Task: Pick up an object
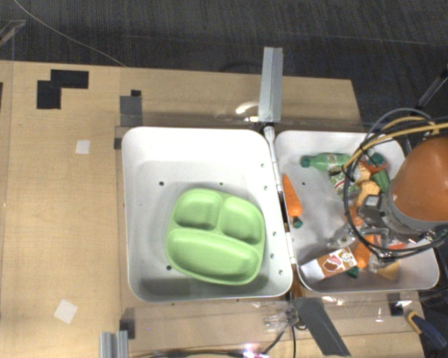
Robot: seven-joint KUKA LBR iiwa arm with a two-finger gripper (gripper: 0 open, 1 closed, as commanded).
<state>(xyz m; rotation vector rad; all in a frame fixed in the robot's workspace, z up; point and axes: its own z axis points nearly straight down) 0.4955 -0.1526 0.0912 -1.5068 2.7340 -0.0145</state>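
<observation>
Clutter fills the right bin (313, 151): a green bottle (325, 160), a carrot (290, 198) along its left wall, a brown packet (336, 262). The gripper (369, 239) hangs just above that packet; its grip I cannot tell. A green divided tray (216, 235) sits in the left bin (145, 200).

Arm (433, 181) cut off by right edge. End effector (373, 239) buried under cables (352, 192); finger state unreadable. Small items (369, 181) in right bin (313, 207) partly covered by arm, too cluttered to identify. Packet (336, 262) label illegible.

green tray (216, 235) fills left bin (138, 170), right bin (313, 146) cluttered
</observation>
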